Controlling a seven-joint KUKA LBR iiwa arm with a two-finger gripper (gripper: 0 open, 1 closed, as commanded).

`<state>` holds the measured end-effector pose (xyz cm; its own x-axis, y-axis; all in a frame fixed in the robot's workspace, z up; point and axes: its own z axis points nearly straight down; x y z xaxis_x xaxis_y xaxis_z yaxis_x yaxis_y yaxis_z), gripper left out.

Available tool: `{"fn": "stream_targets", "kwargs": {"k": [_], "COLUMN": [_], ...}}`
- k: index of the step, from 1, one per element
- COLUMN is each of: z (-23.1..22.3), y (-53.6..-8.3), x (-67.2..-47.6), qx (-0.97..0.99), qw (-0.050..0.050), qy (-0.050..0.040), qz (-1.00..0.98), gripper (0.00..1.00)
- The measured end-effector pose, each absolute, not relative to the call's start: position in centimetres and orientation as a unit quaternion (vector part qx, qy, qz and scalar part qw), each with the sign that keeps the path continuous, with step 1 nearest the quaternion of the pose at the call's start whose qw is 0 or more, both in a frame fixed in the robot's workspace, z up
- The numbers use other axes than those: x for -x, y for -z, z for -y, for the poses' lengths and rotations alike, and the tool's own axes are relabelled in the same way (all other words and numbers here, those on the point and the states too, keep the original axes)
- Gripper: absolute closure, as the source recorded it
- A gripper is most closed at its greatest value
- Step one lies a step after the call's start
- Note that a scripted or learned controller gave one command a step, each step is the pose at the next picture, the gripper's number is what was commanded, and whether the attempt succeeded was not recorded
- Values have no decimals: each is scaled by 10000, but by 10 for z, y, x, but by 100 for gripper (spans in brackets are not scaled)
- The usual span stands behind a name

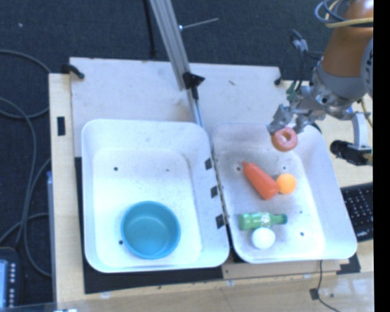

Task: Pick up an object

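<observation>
Near edge of the right bin (325, 242): white ball (263, 238), green bottle (262, 220). Mid-bin: carrot (260, 181) touching orange ball (286, 184). Far right corner: end effector (287, 130) closed on pink ring (285, 139), which hangs raised. I'd lift straight and slow; the grip looks shallow.

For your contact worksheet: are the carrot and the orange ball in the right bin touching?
Touching. The camera view shows the orange ball pressed against the lower end of the carrot, with no white bin floor between them.
</observation>
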<state>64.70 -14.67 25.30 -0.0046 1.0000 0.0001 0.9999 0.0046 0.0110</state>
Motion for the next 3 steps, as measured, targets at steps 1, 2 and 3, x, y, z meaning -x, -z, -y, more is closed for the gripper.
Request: {"fn": "stream_targets", "kwargs": {"k": [1, 2, 3], "z": [147, 106, 58], "y": [-266, -267, -270], "x": [-648, -638, -633], "qx": [-7047, -7044, -7040], "qw": [14, -7, -15], "qy": [-20, -6, -4], "qz": [-7095, -7098, -7102], "gripper": [100, 100, 100]}}
